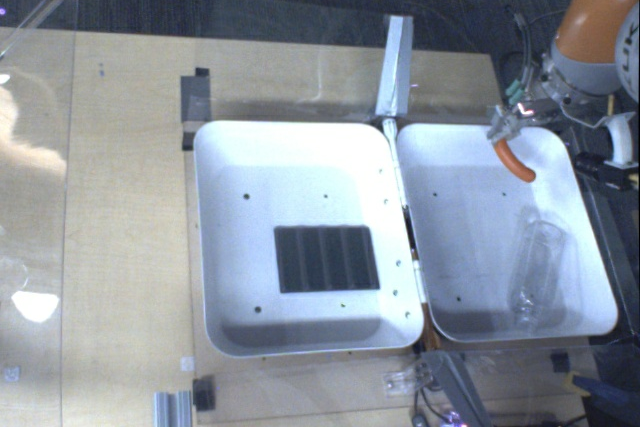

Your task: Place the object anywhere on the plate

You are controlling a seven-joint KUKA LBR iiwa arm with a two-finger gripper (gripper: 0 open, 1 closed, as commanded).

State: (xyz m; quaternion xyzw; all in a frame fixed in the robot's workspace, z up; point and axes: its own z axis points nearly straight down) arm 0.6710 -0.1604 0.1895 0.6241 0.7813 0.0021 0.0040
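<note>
Near the right bin's [590, 245] far edge the gripper [505, 127] is clamped on the upper end of an orange sausage-like object [517, 161], long axis slanting toward that bin's right rim, while the dark ridged plate [326, 258] lies in the left bin [230, 215] and a clear bottle [535, 265], hard to make out, rests on a pale wooden bench [110, 215].

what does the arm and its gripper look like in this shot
The arm is a rounded orange shell above a grey wrist ring, with dark cables looping around it. The gripper is small and metallic grey, with a tiny pink-green light beside it.
</note>
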